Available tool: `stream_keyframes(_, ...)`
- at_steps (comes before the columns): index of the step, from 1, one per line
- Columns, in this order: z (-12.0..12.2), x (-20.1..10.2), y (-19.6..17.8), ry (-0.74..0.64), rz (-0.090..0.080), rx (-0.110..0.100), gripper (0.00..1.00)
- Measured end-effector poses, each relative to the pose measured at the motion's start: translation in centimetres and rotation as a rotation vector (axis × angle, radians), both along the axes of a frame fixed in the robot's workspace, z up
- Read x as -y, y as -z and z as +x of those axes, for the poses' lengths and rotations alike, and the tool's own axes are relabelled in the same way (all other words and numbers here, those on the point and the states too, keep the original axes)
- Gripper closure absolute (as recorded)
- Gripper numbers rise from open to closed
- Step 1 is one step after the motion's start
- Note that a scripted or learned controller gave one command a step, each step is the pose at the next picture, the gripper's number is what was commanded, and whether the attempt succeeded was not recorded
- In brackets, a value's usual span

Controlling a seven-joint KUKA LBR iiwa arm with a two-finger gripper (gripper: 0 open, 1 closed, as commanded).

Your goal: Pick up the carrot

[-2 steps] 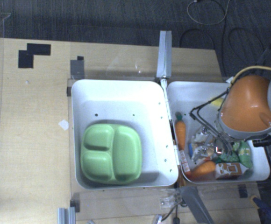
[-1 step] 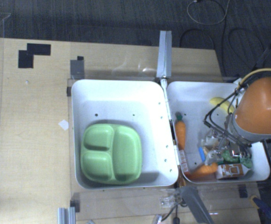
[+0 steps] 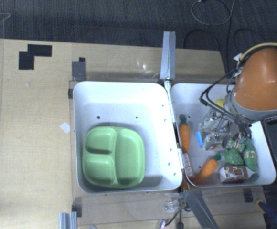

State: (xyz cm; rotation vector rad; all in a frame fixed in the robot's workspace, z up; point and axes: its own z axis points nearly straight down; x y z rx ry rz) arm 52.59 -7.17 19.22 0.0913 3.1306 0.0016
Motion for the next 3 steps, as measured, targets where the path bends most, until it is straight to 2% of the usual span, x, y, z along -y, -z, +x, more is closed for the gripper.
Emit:
stream_keyframes(1,0.0,0.0,0.0,0.001,0.000,0.000,0.00)
stream_keyframes(2,-3.6,1.1,9.9,0.012,0.000,0.000,0.00)
stream_keyframes(3,-3.7,-2.8,0.6,-0.003,0.000,0.001,0.00)
